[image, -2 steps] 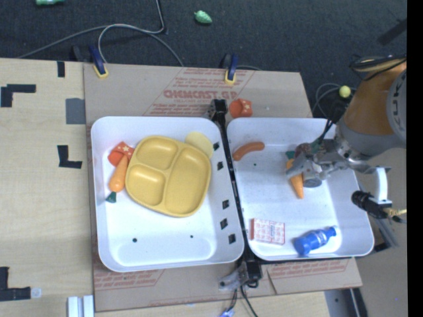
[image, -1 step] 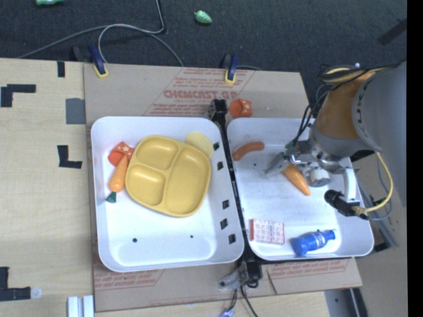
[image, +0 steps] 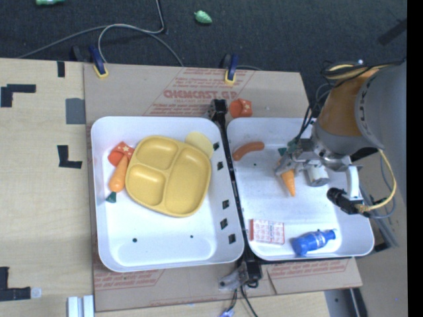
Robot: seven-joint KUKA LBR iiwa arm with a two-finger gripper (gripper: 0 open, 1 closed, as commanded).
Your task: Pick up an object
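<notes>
Hand (image: 291, 166) grips an orange carrot (image: 289, 182) above the right white bin (image: 344, 230), over cardboard (image: 192, 94).

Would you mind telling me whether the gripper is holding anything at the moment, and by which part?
It cannot be told. The gripper sits right at the top of the orange cone in the right bin, but a grip isn't visible.

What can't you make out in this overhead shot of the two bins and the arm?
- End effector: its wrist housing covers the fingers from above, so whether they grip the orange carrot below them is unclear.
- Pale yellow item: mostly hidden behind the yellow divided plate.
- Red item in the left bin: too small and blurred to identify.
- Red-printed card: print too small to read.
</notes>
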